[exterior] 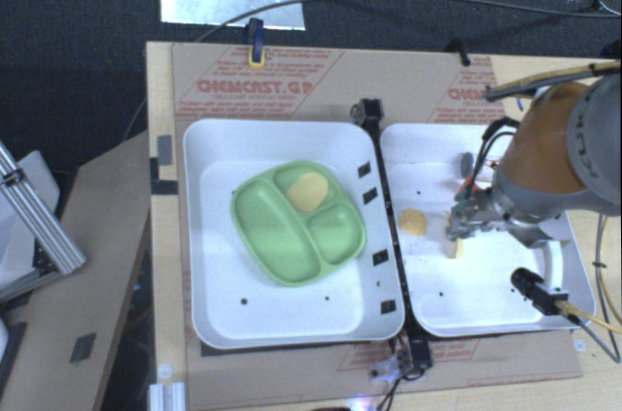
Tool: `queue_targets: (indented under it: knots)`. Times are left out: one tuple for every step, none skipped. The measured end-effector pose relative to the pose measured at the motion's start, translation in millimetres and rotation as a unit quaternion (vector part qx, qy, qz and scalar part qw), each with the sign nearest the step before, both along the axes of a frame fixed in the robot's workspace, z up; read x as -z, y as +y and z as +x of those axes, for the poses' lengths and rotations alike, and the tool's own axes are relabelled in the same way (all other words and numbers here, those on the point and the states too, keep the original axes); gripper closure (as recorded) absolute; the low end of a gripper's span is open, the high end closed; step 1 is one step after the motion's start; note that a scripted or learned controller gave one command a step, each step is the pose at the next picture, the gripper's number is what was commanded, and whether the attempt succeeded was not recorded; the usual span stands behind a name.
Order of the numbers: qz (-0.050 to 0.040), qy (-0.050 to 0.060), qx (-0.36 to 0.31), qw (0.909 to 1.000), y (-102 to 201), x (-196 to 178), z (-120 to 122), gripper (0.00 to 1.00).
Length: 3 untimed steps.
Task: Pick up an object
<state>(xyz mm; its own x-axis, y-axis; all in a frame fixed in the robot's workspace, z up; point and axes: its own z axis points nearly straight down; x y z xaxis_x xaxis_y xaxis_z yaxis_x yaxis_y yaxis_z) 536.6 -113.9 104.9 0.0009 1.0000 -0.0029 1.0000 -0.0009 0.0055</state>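
Camera view looks down at a slant on the tabletop [321,74], a brown board with red lettering, and on it two white bins side by side. Left bin [224,302] carries a green divided plate [282,239], tilted on the diagonal, and a pale yellow lump [309,191] sits in its upper compartment. Right bin [428,302] is where the action is: the grey arm [559,156] with its orange band comes in from the right and bends down over the bin's middle. The pincer [459,229] hangs low over the bin floor at the arm's left end; how wide it stands, I cannot tell from this angle, and nothing can be made out in its grip. Just beside it to the left lies a small yellow piece [414,222], roundish, no clear long axis to call. Right under the pincer tip there's a tiny yellowish bit [454,250], too small to name, touching or nearly touching the tip.
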Motion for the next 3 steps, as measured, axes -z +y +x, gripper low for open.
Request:
queue_targets:
  knots:
    - [0.0003,-0.001,0.000,1.0000,-11,-56,3,1.00]
    - [0.0006,-0.001,-0.002,1.0000,-11,-104,5,1.00]
    - [0.0024,0.001,-0.005,1.0000,41,-100,12,1.00]
